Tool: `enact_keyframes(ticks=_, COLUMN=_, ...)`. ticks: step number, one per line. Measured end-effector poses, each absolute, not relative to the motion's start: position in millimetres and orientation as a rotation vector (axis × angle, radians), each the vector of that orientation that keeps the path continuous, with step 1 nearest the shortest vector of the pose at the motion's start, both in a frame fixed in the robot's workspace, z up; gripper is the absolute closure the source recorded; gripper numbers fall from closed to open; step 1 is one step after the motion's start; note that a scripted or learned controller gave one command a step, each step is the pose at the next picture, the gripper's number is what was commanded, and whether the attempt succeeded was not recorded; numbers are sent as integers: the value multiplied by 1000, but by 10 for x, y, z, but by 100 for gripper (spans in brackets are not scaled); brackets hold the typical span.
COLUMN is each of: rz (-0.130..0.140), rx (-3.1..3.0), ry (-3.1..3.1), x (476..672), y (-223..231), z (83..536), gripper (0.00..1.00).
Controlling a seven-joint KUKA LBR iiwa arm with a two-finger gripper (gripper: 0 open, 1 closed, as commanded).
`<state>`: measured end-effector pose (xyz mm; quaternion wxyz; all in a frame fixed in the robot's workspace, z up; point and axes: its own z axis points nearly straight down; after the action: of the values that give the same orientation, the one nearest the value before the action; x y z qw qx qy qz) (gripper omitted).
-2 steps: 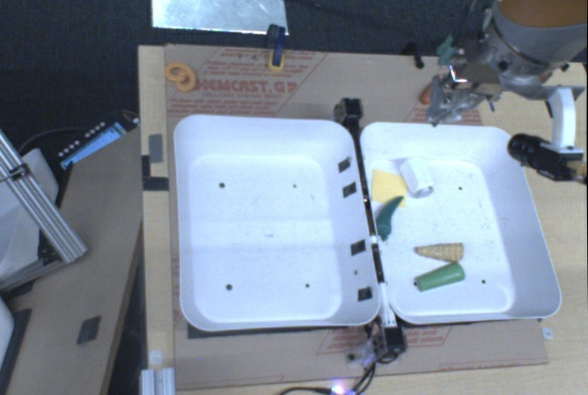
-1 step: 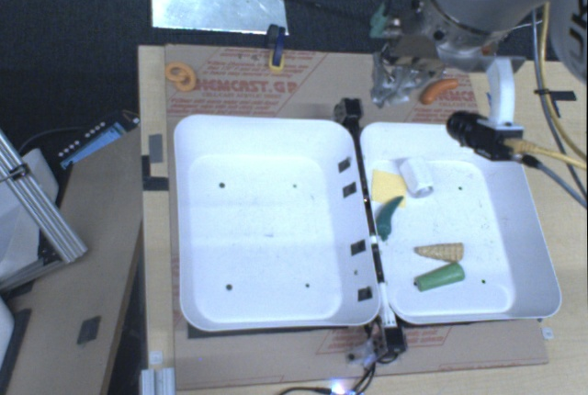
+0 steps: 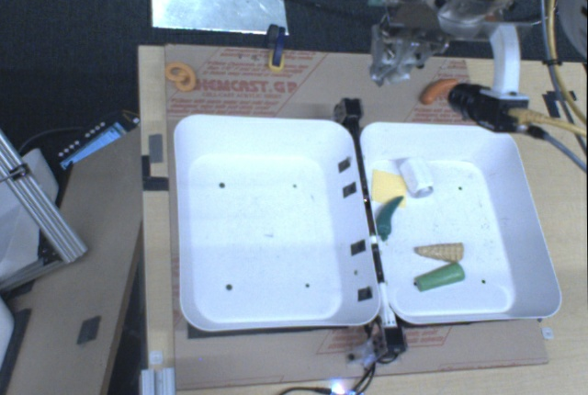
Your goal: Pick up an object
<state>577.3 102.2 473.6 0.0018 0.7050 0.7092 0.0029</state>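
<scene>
My gripper (image 3: 397,70) hangs high over the back edge of the right bin (image 3: 514,228), above the cardboard. In that bin lie a small white cylinder (image 3: 416,175), a yellow piece (image 3: 387,186), a dark teal pepper-like piece (image 3: 387,217), a tan corn-like cone (image 3: 440,251) and a green piece (image 3: 439,276). All of them sit in the bin's left half. Nothing shows between the fingertips.
The left bin (image 3: 197,228) stands beside the right one, joined by a black hinge strip (image 3: 360,200). On the cardboard behind the bins lie an orange sausage-like piece (image 3: 436,91), an orange ring (image 3: 180,76) and a yellow-blue clamp (image 3: 275,48).
</scene>
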Motion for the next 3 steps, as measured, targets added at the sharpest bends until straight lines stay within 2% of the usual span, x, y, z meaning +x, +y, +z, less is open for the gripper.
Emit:
enact_keyframes(ticks=1, rz=12, rx=2211, ry=2224, x=5815, y=949, z=5393, gripper=100)
enact_keyframes(ticks=2, rz=-1, rx=2224, ry=2214, x=6573, y=310, z=5332, gripper=100)
enact_keyframes(ticks=3, rz=-14, rx=2237, ry=2211, x=6381, y=-990, z=4295, gripper=100)
